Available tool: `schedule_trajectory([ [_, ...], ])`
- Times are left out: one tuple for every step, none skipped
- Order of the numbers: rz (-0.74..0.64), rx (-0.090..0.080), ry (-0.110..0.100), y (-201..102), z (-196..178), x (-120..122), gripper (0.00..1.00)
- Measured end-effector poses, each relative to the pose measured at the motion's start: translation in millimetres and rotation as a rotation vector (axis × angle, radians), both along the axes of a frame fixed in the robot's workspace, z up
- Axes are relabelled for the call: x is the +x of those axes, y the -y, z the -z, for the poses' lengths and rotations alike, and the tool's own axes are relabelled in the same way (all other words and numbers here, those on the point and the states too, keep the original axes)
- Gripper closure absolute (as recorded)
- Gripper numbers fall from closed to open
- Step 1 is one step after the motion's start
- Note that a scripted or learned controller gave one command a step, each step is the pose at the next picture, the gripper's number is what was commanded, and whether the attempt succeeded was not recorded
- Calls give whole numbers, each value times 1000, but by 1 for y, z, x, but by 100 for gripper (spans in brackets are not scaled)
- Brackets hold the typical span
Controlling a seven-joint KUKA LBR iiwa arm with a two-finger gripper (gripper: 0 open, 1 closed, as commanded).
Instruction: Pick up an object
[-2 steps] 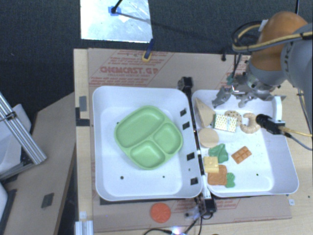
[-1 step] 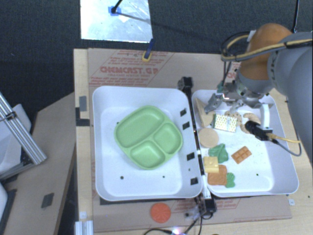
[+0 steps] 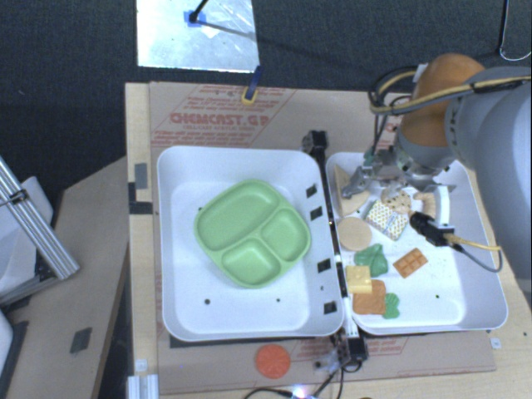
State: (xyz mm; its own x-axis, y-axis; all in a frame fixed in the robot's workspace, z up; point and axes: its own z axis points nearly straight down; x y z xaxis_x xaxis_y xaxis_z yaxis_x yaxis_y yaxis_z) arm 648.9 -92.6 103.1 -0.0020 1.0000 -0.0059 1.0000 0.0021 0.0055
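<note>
Small play-food pieces crowd the right bin (image 3: pixel 474 306), my picking ground: a patterned cracker (image 3: pixel 386 219), a tan round disc (image 3: pixel 356 233), green shapes, an orange waffle (image 3: pixel 410 263). My gripper (image 3: pixel 391 181) hangs low over the bin's far end, just above the cracker; whether it grips anything, I cannot tell. The left bin (image 3: pixel 183 306) carries a green divided plate (image 3: pixel 252 233).
</note>
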Motion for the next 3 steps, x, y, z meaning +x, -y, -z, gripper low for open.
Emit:
schedule_trajectory([
  [-1, 3, 2, -1, -10, 1, 100],
  [-3, 6, -1, -2, -53, 5, 100],
  [-5, 6, 1, -12, -103, 7, 100],
])
